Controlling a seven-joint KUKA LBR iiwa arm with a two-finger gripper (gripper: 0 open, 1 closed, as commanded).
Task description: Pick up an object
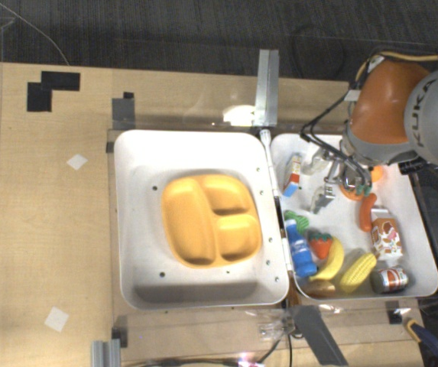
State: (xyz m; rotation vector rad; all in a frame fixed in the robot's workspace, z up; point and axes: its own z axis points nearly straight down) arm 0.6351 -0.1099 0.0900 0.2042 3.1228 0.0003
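Note:
My gripper (335, 186) hangs over the upper middle of the right bin (426, 245), below the arm's orange band. It is just left of an orange object (354, 190) and right of a small white bottle (293, 173) with red and blue markings. Nothing is visibly held in it. Lower in the bin lie a red sausage-shaped piece (366, 211), a printed carton (385, 237), a can (390, 280), a yellow corn cob (358, 271), a banana (332, 260), a blue bottle (301, 251), a green item (296, 222) and a red-orange piece (322, 245).
The left bin (138, 205) holds a yellow divided tray (211, 219) in its middle. A metal post (267, 90) stands behind the gap between the bins. Black cables (322, 125) run from the arm over the right bin's back edge.

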